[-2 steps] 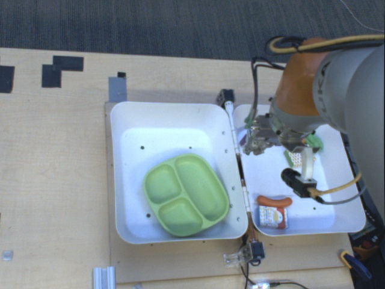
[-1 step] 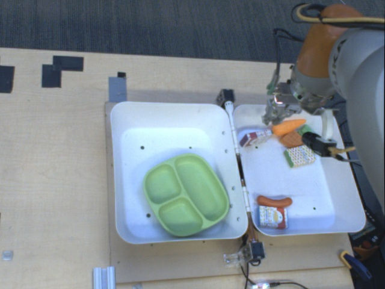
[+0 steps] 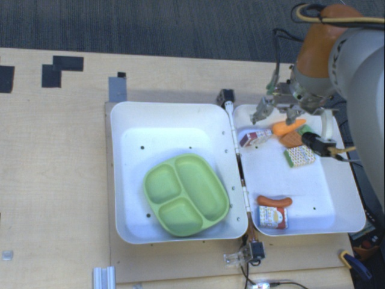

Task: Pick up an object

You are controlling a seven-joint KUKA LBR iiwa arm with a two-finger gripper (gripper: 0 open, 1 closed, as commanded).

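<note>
My gripper (image 3: 277,112) hangs over the back edge of the right bin (image 3: 313,192), its fingers spread open with nothing between them. Just in front of it lie an orange carrot (image 3: 287,127) and a brown-orange piece (image 3: 292,139). A small red and white packet (image 3: 254,138) rests to the gripper's front left, by the bin's left wall. A green patterned square (image 3: 299,156) lies further forward. Near the front of the bin are a sausage (image 3: 275,201) and a small printed carton (image 3: 272,217).
The left bin (image 3: 129,161) holds a green divided plate (image 3: 185,194). A raised divider (image 3: 236,155) separates the two bins. The grey arm with its orange band (image 3: 316,44) fills the upper right above the right bin.
</note>
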